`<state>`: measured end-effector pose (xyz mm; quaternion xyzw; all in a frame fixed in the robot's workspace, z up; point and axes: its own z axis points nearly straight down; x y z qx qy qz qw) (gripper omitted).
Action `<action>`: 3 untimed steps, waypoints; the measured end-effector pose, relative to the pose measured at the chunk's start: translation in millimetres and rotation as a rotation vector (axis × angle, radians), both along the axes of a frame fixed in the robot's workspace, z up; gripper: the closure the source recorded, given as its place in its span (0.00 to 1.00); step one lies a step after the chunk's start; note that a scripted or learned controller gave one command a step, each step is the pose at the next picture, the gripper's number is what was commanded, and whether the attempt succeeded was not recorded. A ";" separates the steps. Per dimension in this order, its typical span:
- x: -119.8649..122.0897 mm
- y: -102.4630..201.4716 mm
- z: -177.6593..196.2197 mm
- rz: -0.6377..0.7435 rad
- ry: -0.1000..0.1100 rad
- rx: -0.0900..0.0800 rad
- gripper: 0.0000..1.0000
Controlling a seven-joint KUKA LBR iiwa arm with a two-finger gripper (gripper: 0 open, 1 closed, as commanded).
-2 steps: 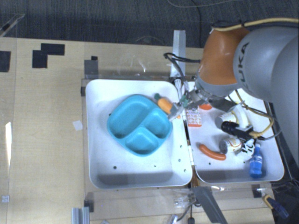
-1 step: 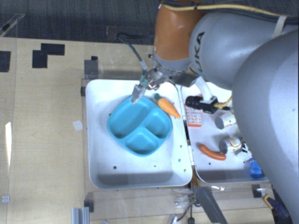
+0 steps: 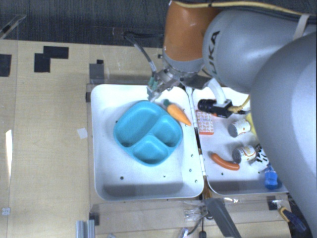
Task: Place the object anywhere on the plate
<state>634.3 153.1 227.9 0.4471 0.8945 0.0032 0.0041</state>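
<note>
Clearly "KUKA" marks the grey arm (image 3: 223,43), whose claw (image 3: 154,89), grip unreadable, hovers near the carrot (image 3: 178,114) beside the blue plate (image 3: 147,132).

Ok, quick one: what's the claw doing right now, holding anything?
Claw: cannot be told whether open or closed; nothing visibly held. It hangs above the blue plate's far edge, beside the carrot.

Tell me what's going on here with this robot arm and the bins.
The arm's pincer hovers over the far edge of the left bin, just above the blue plate. A toy carrot lies beside the plate's right rim, not on it. The right bin holds a sausage and other small toys.
</note>
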 end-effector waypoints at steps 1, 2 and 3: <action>-0.1 0.2 -0.1 0.001 0.000 0.000 0.00; -15.4 14.8 -46.2 0.088 0.008 -0.002 0.00; -14.3 14.6 -34.6 0.088 0.003 0.000 1.00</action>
